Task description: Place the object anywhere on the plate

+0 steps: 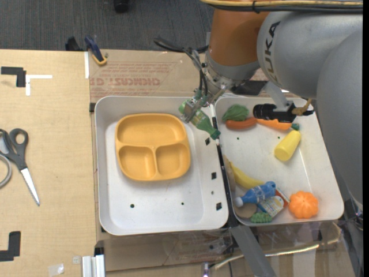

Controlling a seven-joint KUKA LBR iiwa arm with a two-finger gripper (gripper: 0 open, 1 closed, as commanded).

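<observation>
The grey arm's two-finger gripper hangs over the seam between the two shallow white bins, just beside the right rim of the yellow three-compartment plastic plate that lies in the left bin. A small green object, part pale and part dark green, sits right at the fingertips and seems to be pinched between them, though the hold is too small and cluttered to be sure of; it hangs just off the plate's upper right corner, above the bin floor rather than the plate. To do this step well, my judgement is that the arm should carry the piece a little further left until it is squarely over a compartment, lower it close to the surface, and only then let go, since a release here would likely drop it beside the rim. The divider between the bins lies directly under the load and could catch it. The right bin holds a carrot, a yellow cylinder, a banana, a blue bottle and an orange ball; scissors lie well apart on the bench.
</observation>
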